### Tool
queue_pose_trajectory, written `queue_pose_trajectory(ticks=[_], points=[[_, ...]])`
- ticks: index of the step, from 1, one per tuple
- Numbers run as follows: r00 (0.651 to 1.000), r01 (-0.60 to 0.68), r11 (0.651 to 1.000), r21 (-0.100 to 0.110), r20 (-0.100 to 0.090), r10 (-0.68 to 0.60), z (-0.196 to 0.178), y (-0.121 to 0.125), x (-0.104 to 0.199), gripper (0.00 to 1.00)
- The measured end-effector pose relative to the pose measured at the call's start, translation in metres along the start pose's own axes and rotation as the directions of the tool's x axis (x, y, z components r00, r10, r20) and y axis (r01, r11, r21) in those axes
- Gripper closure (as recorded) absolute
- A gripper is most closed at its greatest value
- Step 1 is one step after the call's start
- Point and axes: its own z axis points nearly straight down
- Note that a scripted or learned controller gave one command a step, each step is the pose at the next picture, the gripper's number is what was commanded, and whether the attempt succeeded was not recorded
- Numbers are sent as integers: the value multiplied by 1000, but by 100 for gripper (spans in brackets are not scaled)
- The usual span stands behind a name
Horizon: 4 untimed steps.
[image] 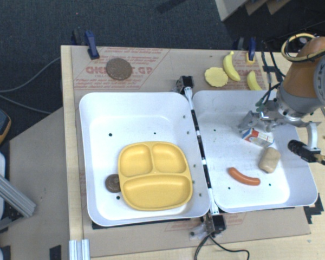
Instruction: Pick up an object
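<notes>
The grey arm with its orange band reaches in from the right over the right bin. Its gripper hangs low at the far middle of that bin, right above a small red and white carton. Whether it touches the carton is hidden by the gripper's own body. A beige bread-like lump lies just in front of the carton. A red-orange sausage lies nearer the bin's front edge.
The left bin holds a yellow divided plate with a brown disc at its left side. Behind the bins on the bench lie another brown disc, a yellow chip and two small bananas.
</notes>
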Motion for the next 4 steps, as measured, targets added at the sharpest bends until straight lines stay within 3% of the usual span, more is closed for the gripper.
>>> queue_pose_trajectory(ticks=[1, 2, 3, 4], points=[[1000, 4, 1000, -1, 0, -4, 0, -15, 31, 0], [1000, 2, 1000, -6, 2, -2, -11, -14, 29, 100], [1000, 2, 1000, -5, 1, -2, -10, -14, 29, 0], [1000, 2, 1000, 0, -12, -2, -5, 33, -27, 0]])
